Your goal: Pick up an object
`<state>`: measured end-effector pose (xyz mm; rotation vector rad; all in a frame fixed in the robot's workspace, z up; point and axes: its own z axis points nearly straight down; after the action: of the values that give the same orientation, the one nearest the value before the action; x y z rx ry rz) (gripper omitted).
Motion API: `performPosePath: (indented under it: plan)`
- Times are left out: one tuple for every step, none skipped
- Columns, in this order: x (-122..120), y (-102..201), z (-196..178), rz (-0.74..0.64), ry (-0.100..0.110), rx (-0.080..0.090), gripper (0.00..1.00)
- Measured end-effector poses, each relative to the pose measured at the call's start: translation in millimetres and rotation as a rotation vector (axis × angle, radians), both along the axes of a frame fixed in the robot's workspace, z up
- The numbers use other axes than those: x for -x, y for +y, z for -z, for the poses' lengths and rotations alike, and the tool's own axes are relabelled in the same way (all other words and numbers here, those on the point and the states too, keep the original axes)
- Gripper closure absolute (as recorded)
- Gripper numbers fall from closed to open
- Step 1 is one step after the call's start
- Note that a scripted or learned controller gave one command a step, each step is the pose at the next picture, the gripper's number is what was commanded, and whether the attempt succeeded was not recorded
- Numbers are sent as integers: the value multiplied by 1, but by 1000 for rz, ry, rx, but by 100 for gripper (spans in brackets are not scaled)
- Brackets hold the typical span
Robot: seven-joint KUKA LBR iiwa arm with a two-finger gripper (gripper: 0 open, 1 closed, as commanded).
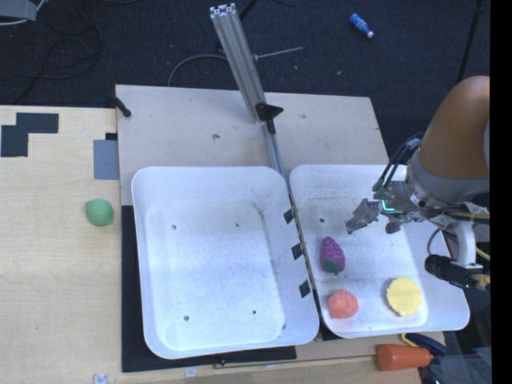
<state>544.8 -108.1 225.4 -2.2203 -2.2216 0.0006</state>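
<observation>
Pincer (370,217) over right bin (364,178), nr its middle, nothing betw fingers; open or closed – can't tell at this res

Candidates all in right bin: purple berry-like obj (333,255) by bin's left wall, red-pink obj (342,303) at front edge, yellow obj (404,295) nr front-right corner. Left bin (160,186) holds no obj

Risks, judged:
- purple obj close to wall/divider – finger may hit rim, knock obj aside
- rounded, likely soft objs – off-centre squeeze could squirt them out
- slanted approach – may close on air

No legible text, labels or numbers anywhere.
</observation>
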Motion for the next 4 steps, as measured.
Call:
performPosePath:
  plan:
    - [0, 0, 0, 0, 0, 0, 0]
    - [2, 4, 63, 0, 5, 0, 0]
    - [6, 4, 105, 0, 2, 0, 0]
    - [6, 4, 134, 0, -1, 0, 0]
